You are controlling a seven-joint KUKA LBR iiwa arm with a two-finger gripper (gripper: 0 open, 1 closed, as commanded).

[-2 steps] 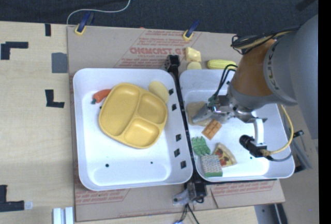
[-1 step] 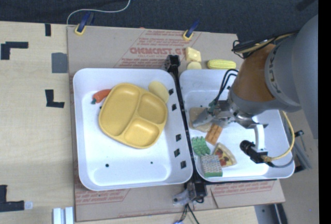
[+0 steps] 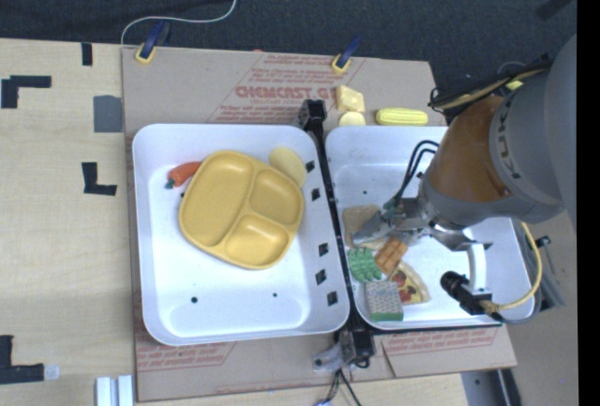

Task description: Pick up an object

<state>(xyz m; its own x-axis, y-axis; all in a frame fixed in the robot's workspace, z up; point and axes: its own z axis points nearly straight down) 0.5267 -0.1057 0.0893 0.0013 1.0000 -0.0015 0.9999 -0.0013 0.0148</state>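
Objects clustered at the left wall of the right bin [image 3: 487, 146], chiefly an orange piece [image 3: 390, 254], lie under the lowered gripper [image 3: 398, 224], whose grip state cannot be told; approach appears under way, and closing then lifting should follow.

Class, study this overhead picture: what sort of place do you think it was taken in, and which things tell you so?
Most likely a robotics lab test bench. A grey and orange robot arm reaches over two white bins, toy food such as a corn cob lies about, and cardboard is clamped to the bench.
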